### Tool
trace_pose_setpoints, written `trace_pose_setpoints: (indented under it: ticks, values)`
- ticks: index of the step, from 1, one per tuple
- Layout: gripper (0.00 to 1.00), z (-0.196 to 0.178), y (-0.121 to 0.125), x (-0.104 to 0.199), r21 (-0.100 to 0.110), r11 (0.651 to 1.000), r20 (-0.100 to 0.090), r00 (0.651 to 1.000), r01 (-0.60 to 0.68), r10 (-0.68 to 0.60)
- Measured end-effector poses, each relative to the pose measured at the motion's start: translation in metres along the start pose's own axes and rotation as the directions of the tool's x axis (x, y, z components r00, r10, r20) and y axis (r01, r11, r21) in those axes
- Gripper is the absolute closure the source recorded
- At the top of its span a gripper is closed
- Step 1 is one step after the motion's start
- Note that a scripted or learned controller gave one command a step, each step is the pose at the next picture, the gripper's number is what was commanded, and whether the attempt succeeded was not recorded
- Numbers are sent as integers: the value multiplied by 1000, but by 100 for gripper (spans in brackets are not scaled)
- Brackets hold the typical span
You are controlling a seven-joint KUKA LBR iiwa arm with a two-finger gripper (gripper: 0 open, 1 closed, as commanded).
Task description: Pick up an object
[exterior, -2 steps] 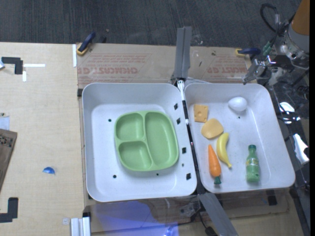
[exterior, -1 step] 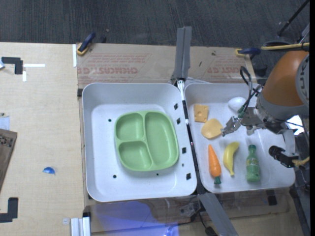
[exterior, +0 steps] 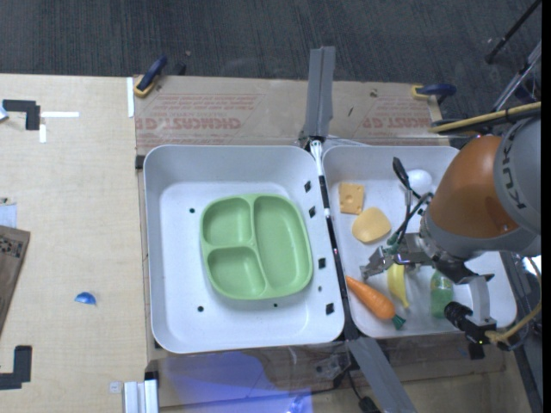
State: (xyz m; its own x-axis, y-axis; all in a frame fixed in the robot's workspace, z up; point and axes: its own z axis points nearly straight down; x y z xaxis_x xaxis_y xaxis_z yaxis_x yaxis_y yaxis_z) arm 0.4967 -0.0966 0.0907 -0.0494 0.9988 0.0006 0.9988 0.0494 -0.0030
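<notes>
Two white bins sit side by side on the surface (exterior: 69, 231); the left bin (exterior: 164, 256) holds a green divided plate (exterior: 256, 246). Over the right bin (exterior: 379, 166), the claw (exterior: 389, 261) hangs just above a banana (exterior: 398, 286), beside a carrot (exterior: 372, 298); its grip state cannot be told.

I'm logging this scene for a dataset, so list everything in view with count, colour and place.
bins: 2, white, side by side on the bench
divided plate: 1, green, in the left bin
cheese slice: 1, yellow, right bin, far side
yellow piece: 1, yellow, right bin, below the cheese
carrot: 1, orange, right bin, near edge
banana: 1, yellow, beside the carrot
green item: 1, green, under the arm
clamps: 2, blue-yellow, far edge
arm: 1, grey and orange, over right bin
gripper: 1, metallic, above the banana
</notes>
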Motion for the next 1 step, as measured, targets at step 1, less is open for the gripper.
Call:
trace_pose_setpoints:
  ticks: [1]
  values:
    - [100,-9,0,-2,0,1000,0,1000,-5,5]
